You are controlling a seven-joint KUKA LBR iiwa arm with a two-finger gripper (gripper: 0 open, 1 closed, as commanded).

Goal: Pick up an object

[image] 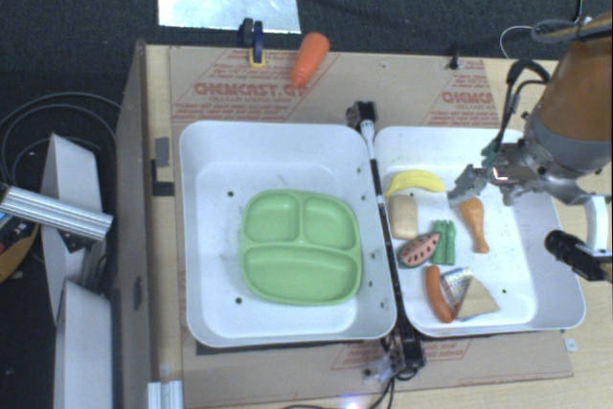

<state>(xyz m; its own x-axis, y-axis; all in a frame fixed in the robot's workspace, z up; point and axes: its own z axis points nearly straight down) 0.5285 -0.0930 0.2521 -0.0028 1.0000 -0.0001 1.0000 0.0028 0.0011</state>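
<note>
The sandwich wedge [476, 300] lies untouched while the gripper [484, 175], fingers spread and empty, hovers over the drumstick [473, 219], needing descent.

Red print reading "CHEMCAST" runs across the brown board [402, 77] under the bins, once at upper left behind the left bin and again at upper right by the arm. The smaller red lines beneath it are too blurred to read.

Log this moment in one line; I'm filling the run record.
stage: approach | pincer: above right white bin, beside orange plastic drumstick | held: nothing visible | green divided plate: left bin
</note>
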